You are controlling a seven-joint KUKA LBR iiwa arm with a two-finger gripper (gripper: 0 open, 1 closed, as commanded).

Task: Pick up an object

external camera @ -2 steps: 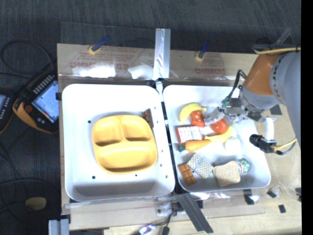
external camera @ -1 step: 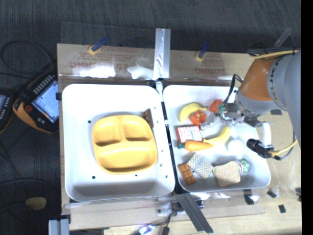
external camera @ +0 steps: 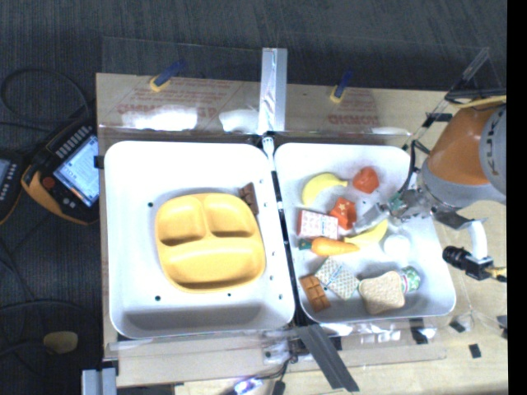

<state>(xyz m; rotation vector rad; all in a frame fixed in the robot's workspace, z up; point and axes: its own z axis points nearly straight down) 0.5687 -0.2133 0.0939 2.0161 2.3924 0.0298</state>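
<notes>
1. Gripper (external camera: 394,208): low over the right bin (external camera: 440,299), at about 3 o'clock of that bin's middle, close to the right wall. Whether it is released or clenched, I cannot tell; the tip is small and blurred among cables. Nothing is visibly lifted by it.
2. Arm (external camera: 465,159): enters from 3 o'clock, orange band above the wrist, bent down into the bin.
3. Nearest things: a banana (external camera: 372,232) just at 8 o'clock of the gripper, tip close to it, contact uncertain; a red piece (external camera: 343,213) at 9 o'clock; a red tomato (external camera: 366,179) at 11 o'clock; a white round piece (external camera: 396,244) at 6 o'clock.
4. Farther out in the same bin: a second, paler banana (external camera: 321,188) at 10 o'clock; a small pink box (external camera: 317,224) and a carrot (external camera: 333,246) at 8 to 9 o'clock; a checked cloth piece (external camera: 338,277), a bread slice (external camera: 382,292) and a brown block (external camera: 314,291) along the 6 to 7 o'clock side.
5. Left bin (external camera: 123,303): holds a yellow divided plate (external camera: 210,241); a small dark piece (external camera: 248,196) at its 1 o'clock corner.
6. Tabletop (external camera: 111,89): carries both bins.
7. Progress, judged: approach done, gripper down among the objects. Grasp not confirmed; all objects appear to rest in the bin. Left: close on one, likely the banana or red piece, and lift clear.
</notes>
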